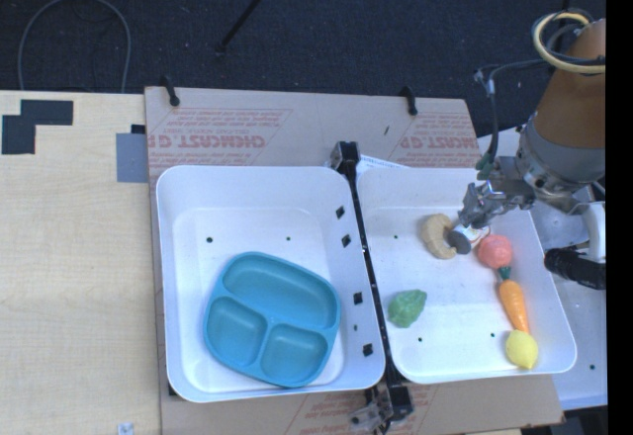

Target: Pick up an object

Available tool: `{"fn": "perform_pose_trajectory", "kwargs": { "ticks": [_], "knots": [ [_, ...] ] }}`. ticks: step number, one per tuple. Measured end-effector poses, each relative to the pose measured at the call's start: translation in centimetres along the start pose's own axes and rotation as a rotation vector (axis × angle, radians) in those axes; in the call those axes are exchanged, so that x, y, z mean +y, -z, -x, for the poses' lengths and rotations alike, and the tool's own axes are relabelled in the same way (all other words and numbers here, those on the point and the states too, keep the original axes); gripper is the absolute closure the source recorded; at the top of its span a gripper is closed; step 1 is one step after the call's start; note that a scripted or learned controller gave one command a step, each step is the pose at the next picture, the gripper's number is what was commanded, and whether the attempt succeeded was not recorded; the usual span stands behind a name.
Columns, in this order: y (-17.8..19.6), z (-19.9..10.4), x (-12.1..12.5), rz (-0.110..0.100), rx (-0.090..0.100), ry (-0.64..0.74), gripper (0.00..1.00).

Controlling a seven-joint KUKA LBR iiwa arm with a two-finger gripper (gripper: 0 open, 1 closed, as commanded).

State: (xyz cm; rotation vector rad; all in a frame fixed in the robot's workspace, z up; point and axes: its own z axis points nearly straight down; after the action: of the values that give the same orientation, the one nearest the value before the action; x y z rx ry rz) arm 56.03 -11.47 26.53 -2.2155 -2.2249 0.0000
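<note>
Dark carpet (297, 8), wooden bench (69, 275), white bins (257, 188)

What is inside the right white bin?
The right bin holds a beige piece, a pink ball, a carrot, a lemon and a green piece. The gripper covers the beige piece's right edge.

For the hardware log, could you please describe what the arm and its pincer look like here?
The arm is grey with a broad orange band above the wrist. A yellowish cable loops at its top, and thin dark cables run beside the wrist. The pincer is small, metallic grey with dark parts.
</note>
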Motion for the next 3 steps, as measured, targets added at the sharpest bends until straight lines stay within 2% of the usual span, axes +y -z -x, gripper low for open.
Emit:
{"fn": "perform_pose_trajectory", "kwargs": {
  "ticks": [1, 2, 3],
  "knots": [
    [-0.7, -6.0, 1.4, -0.001, 0.0, 0.0, 1.0],
    [-2.4, -10.6, 2.6, -0.003, -0.001, -0.002, 1.0],
    [-2.0, -15.7, 3.0, -0.002, -0.001, -0.002, 1.0]
  ]
}}
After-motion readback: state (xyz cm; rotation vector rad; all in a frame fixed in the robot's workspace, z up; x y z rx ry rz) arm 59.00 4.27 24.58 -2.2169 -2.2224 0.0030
